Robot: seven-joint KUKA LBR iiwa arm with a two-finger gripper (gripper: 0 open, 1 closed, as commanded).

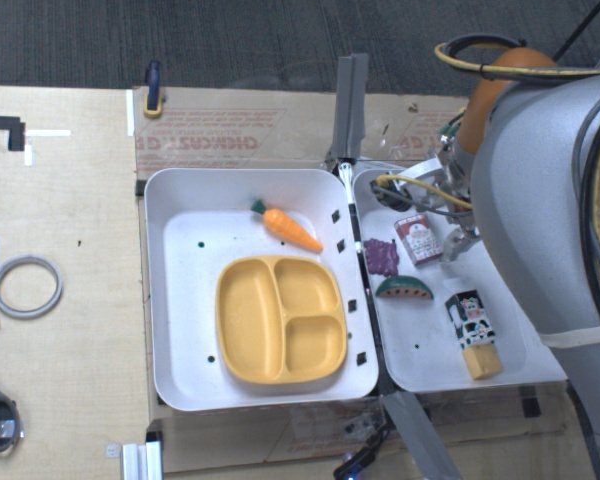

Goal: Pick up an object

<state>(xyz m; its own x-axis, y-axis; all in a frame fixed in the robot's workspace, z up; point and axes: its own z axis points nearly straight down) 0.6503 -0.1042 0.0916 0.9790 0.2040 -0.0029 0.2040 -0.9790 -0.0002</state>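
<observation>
The gripper [448, 220], its grip state impossible to tell, hovered beside the small red-and-white carton [419, 240], seemingly lining up a pick

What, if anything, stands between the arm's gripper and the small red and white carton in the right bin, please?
Nothing visible does. The gripper sits over the shallow white right bin, right beside the small red and white carton. The purple grape bunch and the watermelon slice toy lie on the carton's far side, away from the gripper.
</observation>
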